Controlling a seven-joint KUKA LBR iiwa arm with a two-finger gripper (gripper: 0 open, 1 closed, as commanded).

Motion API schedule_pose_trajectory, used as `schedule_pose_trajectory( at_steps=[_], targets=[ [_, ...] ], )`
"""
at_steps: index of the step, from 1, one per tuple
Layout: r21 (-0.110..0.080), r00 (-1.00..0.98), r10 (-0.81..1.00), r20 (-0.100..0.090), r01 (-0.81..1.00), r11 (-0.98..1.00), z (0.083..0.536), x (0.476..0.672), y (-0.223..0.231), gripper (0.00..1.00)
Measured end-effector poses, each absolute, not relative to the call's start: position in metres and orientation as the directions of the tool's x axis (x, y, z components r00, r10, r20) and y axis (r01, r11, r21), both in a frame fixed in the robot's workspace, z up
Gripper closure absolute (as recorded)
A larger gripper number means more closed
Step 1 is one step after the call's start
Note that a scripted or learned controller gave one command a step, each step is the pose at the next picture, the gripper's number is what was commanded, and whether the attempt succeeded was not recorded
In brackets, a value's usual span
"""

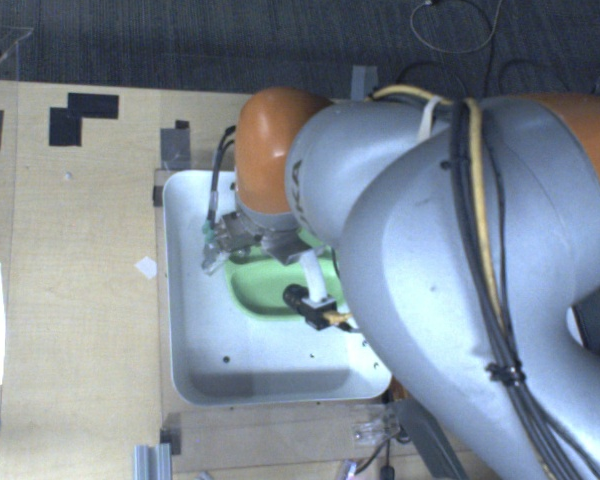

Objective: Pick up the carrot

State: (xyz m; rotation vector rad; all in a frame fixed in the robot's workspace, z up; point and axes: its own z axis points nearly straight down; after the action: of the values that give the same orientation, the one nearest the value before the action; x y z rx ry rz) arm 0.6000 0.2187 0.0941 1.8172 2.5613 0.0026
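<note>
End effector (242, 246) positioned low inside the white bin (195, 308), directly over a green object (265, 288) on the bin floor. Its state, open or closed, cannot be determined. Carrot location cannot be confirmed. Grey arm (450, 258) with orange band (265, 148) covers the bin's right side. Surface (70, 298) is light wood.

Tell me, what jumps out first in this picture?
The big grey arm fills the right side, with black and yellow cables running down it and an orange band above its wrist. It bends down over a shallow white bin on the wooden bench. Under the wrist, a pale green object lies in that bin.
</note>
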Motion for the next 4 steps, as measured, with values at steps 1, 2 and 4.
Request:
schedule_pose_trajectory(
  at_steps=[1, 2, 4],
  targets=[
    [0.002, -0.12, 0.993, 0.003, 0.993, 0.12, 0.09, 0.665, 0.221, 0.0],
    [0.002, 0.103, 0.995, 0.001, 0.995, -0.103, 0.242, 0.669, 0.218, 0.0],
    [0.003, -0.426, 0.905, -0.001, 0.905, 0.426, 0.264, 0.669, 0.221, 0.0]
  ],
)
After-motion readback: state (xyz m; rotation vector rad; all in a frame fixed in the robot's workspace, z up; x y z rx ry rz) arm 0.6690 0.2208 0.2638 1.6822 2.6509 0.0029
